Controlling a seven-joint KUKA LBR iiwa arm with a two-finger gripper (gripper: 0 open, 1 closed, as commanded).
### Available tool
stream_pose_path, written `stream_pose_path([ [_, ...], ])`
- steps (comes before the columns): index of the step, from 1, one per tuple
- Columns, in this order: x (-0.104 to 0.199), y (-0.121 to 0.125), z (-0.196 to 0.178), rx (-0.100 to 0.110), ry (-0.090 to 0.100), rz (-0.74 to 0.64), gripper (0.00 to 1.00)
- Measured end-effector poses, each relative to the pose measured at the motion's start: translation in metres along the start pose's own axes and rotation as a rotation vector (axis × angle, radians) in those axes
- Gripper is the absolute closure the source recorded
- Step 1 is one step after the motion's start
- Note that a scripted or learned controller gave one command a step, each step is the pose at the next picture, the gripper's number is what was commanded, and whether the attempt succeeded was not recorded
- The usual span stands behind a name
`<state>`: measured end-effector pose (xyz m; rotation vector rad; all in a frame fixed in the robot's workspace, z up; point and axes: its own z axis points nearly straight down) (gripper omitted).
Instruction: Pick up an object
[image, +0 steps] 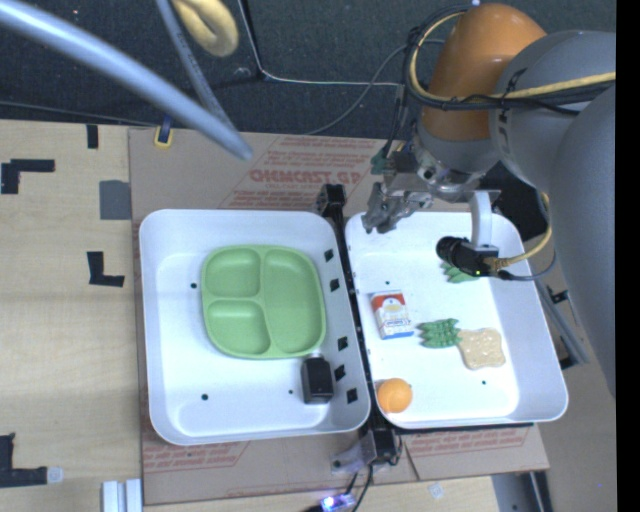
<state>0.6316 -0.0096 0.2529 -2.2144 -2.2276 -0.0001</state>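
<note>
Small carton (392, 313): red and white, lying flat in the left-centre of the right bin (540, 400), of all the loose items the nearest to the end effector, yet apart from it.
Green leafy piece (438, 332): just right of the carton, its far end touching or almost touching the beige slice.
Beige slice (481, 348): flat and irregular in outline, at the right of the leafy piece.
Orange ball (395, 395): at the near left corner of the right bin, close to the wall shared with the other bin.
Second green piece (462, 274): toward the far right of the same bin, partly covered, so its form cannot be made out.
End effector (383, 218): over the far left corner of the right bin – nothing is seen in its grasp, and how far it is open cannot be told.
Arm (470, 70): grey with an orange band, entering from the right.
Green divided plate (263, 300): three compartments, centred in the left bin (170, 400).
Black block (317, 380): in the left bin, just beyond the plate's near right corner.
Cardboard sheet (290, 165): brown, printed in red, beneath both bins.
Table (60, 330): pale wood – it carries the sheet and the bins.
</note>
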Motion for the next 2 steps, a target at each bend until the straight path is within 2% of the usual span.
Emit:
stream_pose_path([
  [2, 0.098, 0.016, 0.029, 0.002, 0.0, 0.001, 1.0],
])
